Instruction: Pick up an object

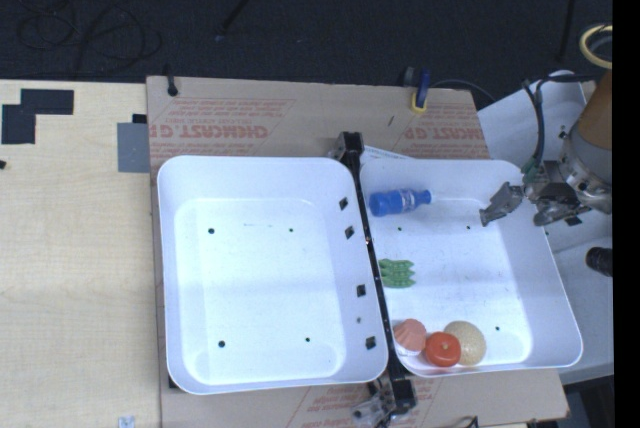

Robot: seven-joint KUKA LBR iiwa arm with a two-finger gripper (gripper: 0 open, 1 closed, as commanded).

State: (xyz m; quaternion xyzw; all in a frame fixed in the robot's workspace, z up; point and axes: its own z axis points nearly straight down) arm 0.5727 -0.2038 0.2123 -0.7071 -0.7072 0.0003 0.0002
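Blue bottle (399,202) lies well apart from end effector (520,201).

Even bright overhead light, mild glare on white bins (170,216), soft shadows, dark background, slightly grainy focus

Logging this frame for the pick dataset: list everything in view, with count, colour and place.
bins: 2, white, side by side on the bench
blue bottle: 1, blue with white cap, lying on its side at the far left of the right bin
green item: 1, green, right bin beside the divider
pink round piece: 1, pink, near left corner of the right bin
red round piece: 1, red, just right of the pink one
tan round piece: 1, tan, just right of the red one
cardboard sheet: 1, brown with red print, under the bins
gripper: 1, grey, over the right bin's far right edge
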